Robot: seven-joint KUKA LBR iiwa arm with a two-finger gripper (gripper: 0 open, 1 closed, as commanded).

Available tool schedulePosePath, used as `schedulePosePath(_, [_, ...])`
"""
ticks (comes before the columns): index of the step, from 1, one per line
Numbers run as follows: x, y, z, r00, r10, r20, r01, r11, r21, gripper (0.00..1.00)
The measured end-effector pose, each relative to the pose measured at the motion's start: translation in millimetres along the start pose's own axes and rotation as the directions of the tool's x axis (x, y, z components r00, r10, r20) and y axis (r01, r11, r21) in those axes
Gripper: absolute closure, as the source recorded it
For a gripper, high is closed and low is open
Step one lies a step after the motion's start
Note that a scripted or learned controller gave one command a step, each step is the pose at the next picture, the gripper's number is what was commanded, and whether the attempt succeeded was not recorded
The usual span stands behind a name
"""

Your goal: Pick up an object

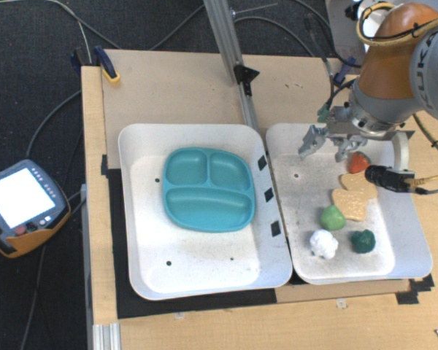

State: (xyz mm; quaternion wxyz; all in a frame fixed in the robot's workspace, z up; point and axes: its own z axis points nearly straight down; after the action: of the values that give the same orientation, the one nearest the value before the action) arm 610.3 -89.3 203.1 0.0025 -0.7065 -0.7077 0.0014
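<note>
- Over the back part of the right bin (301, 204), the fingers (309, 143) hang spread wide apart w/ nothing between them.
- Closest obj: a small orange-red thing (358, 163), just beside the fingers on the side toward the arm. I think the fingers must slide that way & go down.
- Other things sit nearer the front of the same bin: tan flat piece (352, 201), light green ball (333, 218), white lump (323, 244), dark green lump (363, 240). They lie close together, some touching, so a grab may bump a neighbor.
- Tan piece's long side runs approx. front to back.
- Left bin (197, 262) holds a blue plate (208, 189) w/ 3 parts, well apart from the fingers.
- Hard to see: the orange-red thing is partly hidden by the robot, so its shape is unclear. Can't tell how high the fingers are above the bin floor.
</note>
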Motion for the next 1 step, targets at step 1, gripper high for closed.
schedulePosePath(1, [-6.4,-0.4,45.0,1.0,0.002,0.0,-0.002,1.0,0.001,0.0])
